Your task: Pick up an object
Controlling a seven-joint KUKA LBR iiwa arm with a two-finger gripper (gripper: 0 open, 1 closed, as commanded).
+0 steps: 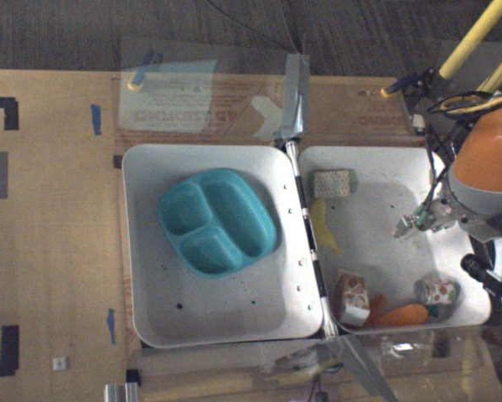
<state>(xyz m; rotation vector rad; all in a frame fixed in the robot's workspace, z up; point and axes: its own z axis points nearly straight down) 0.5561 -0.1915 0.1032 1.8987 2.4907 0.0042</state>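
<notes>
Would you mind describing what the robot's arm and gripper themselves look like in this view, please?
The arm comes in from the view's right as a rounded, bulky body: a bright orange dome above a smooth grey section. Thin dark cables loop down alongside it toward the wrist. The gripper is a small, pale metallic assembly with dark fittings, much slimmer than the arm; its fingers are too small and blurred to describe.

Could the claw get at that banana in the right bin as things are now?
Probably yes. The banana lies alone on open bin floor against the left wall of the right bin, nothing on top of it. The claw hangs in the same bin with bare floor between them. The wall beside it may crowd a grip.
</notes>
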